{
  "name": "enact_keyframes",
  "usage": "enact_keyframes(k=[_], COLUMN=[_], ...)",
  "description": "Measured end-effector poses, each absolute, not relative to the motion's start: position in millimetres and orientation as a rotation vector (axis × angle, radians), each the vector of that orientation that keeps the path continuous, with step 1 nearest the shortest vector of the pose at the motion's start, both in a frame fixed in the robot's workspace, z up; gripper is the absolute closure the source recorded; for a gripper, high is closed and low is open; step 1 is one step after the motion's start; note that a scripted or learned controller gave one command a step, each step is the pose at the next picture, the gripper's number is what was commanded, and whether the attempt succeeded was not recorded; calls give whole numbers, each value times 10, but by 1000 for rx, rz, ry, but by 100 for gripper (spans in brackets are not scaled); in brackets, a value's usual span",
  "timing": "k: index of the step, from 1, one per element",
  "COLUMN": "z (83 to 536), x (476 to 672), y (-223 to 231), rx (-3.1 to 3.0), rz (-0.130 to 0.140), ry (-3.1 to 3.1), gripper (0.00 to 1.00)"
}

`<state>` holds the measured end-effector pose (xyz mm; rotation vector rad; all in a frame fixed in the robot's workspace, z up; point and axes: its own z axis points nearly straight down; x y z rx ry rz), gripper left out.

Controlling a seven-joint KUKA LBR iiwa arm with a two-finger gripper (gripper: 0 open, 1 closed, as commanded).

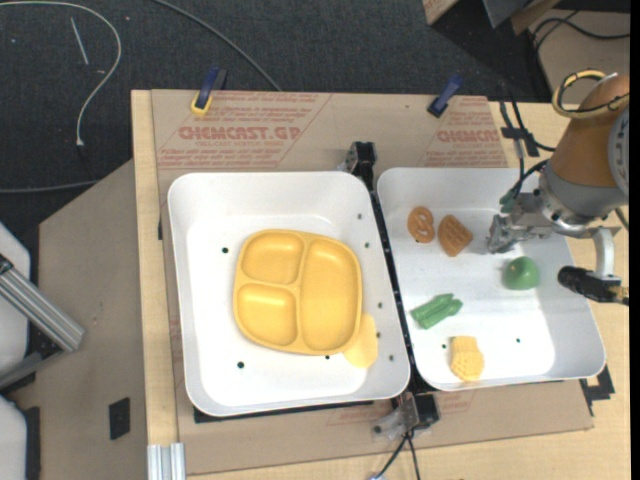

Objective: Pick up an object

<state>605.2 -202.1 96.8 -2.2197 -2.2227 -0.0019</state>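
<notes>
Right bin (560, 363), near to far: yellow block (465, 357) at 6 o'clock; green bean-shaped piece (435, 310); green ball (519, 273); waffle (455, 235), pretzel (422, 224) at 10 o'clock. Gripper (505, 230) just above the ball; finger state indistinct, arm cut off at right.

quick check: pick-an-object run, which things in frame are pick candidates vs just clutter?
In play: gripper over the right bin; in that bin the green ball, pretzel, waffle, green pod, yellow corn piece.

Lying about: yellow divided plate in the left bin, blue clamps, cables.
</notes>
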Motion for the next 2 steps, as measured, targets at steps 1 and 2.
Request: enact_keyframes(k=[1, 2], z=[1607, 2159], x=[6083, 6101], y=[-2072, -2075], rx=[-2225, -2225], rz=[-5, -6], ry=[-2227, -2228], gripper=[100, 100])
